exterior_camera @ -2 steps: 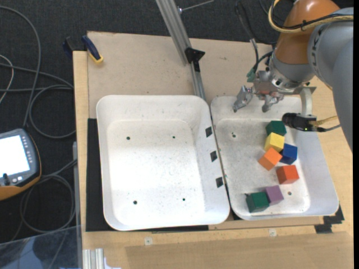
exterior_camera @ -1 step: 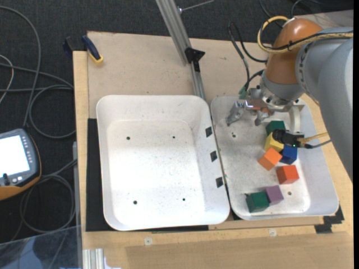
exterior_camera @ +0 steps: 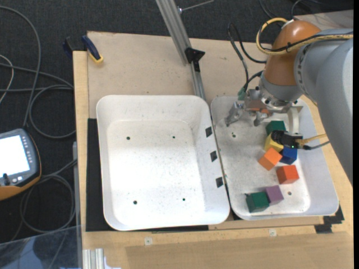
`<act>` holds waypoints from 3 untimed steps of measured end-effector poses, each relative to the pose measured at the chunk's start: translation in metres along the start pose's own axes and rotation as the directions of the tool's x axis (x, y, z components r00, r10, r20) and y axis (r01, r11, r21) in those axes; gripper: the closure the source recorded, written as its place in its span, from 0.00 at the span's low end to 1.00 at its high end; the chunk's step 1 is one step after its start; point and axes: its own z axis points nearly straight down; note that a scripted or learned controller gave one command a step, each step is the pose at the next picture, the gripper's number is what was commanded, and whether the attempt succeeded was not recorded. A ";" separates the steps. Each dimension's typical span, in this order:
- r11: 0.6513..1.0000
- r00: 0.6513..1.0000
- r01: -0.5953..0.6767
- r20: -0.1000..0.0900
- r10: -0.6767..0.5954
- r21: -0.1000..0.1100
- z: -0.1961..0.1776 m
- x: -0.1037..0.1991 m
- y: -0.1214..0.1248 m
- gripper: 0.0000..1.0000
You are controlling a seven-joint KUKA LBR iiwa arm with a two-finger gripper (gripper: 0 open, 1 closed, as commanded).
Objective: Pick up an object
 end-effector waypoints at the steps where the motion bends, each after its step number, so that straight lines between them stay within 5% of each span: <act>1: 1.000 1.000 0.000 0.000 0.000 -0.005 -0.012 0.000 0.001 1.00; 3: 1.000 1.000 0.001 0.002 -0.001 -0.011 -0.118 0.004 0.009 1.00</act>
